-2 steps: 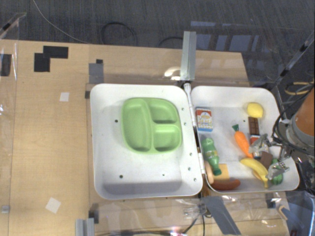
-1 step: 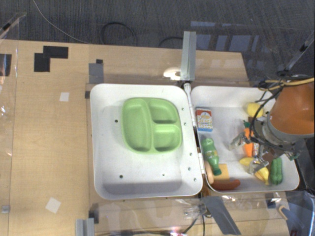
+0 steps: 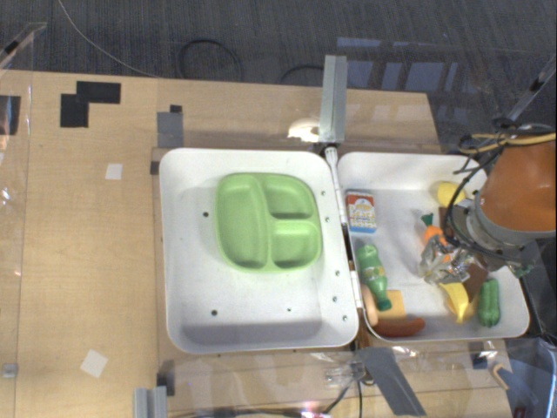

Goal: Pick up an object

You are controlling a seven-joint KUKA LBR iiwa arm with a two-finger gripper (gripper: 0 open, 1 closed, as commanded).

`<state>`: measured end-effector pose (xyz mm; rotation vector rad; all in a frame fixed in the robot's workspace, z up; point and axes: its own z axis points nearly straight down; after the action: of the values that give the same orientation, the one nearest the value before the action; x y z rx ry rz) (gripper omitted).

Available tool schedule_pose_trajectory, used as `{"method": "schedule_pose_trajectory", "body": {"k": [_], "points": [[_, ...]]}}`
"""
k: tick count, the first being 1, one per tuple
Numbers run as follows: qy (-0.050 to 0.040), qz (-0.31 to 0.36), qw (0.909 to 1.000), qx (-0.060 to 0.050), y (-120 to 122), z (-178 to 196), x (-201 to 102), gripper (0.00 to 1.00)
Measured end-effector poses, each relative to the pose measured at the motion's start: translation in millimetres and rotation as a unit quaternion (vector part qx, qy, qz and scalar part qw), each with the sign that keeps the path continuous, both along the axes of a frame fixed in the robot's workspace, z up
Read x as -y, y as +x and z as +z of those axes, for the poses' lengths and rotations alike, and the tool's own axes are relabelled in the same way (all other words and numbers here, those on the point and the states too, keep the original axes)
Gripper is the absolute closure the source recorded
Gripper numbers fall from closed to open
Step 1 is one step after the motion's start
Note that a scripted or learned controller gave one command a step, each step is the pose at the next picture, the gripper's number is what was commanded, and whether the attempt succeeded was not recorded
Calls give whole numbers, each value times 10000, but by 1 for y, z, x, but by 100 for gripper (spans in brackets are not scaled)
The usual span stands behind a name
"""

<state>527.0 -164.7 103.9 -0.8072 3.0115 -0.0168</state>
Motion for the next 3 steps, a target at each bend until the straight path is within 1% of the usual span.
{"method": "schedule_pose_trajectory", "body": {"k": [1,2,3], "points": [[34,-131,9999,-78,117,13,-37,100],[-9,1372,9905,-47,125,130,-31,100],[-23,2132,9770,-61,144,177,11,100]]}}
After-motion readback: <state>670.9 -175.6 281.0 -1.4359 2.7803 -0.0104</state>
